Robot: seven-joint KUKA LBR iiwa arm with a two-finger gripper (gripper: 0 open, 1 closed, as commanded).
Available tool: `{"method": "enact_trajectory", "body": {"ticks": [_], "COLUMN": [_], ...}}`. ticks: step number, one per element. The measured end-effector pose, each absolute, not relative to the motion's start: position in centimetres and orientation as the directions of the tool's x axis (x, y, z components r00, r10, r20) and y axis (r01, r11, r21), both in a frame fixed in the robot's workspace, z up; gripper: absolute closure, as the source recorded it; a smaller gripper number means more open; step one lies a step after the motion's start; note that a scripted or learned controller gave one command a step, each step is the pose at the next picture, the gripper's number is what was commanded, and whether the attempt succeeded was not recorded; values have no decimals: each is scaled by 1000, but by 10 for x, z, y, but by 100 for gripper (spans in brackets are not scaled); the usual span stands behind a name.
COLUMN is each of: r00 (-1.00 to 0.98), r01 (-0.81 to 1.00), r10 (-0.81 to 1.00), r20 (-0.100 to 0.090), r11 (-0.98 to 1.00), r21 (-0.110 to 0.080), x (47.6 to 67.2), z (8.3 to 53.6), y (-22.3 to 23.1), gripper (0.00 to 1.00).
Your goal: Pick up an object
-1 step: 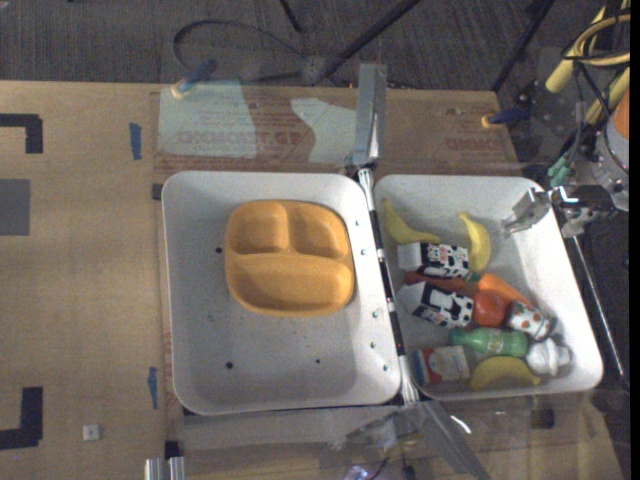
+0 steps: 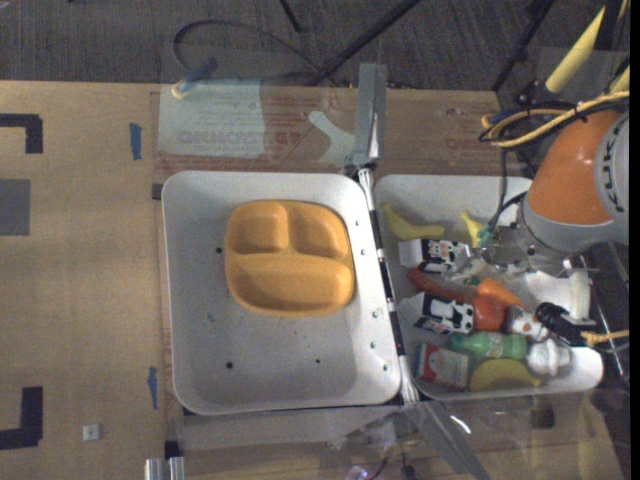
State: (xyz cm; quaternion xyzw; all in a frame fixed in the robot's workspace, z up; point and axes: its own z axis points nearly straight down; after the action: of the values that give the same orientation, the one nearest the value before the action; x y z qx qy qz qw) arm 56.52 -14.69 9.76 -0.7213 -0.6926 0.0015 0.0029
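The right white bin (image 2: 392, 190) holds several toys: a yellow banana (image 2: 410, 226), a black-and-white cow-print carton (image 2: 441, 255), a second such carton (image 2: 444, 316), an orange carrot (image 2: 462, 290), a green bottle (image 2: 490, 346), a yellow lemon-like piece (image 2: 500, 373) and a white bottle (image 2: 562, 360). My gripper (image 2: 499, 254) hangs over the middle of this bin, just right of the upper carton and above the carrot. Its grey metal body hides what lies straight under it. I see nothing clearly held.
The left white bin (image 2: 190, 298) carries an orange divided plate (image 2: 290, 256). A red-and-green packet (image 2: 440, 365) lies at the right bin's front left corner. Yellow cables (image 2: 530, 123) loop behind the arm. A metal divider (image 2: 385, 288) separates the bins.
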Motion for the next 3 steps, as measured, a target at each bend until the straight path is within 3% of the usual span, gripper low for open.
{"method": "enact_trajectory", "body": {"ticks": [1, 2, 3], "r00": [149, -125, -80], "r01": [989, 992, 997], "r10": [989, 992, 997], "r20": [0, 0, 0], "r11": [-149, 125, 80], "r21": [3, 3, 0], "x": [536, 490, 479], "z": [87, 87, 110], "y": [-97, -136, -125], "gripper": [0, 0, 0]}}
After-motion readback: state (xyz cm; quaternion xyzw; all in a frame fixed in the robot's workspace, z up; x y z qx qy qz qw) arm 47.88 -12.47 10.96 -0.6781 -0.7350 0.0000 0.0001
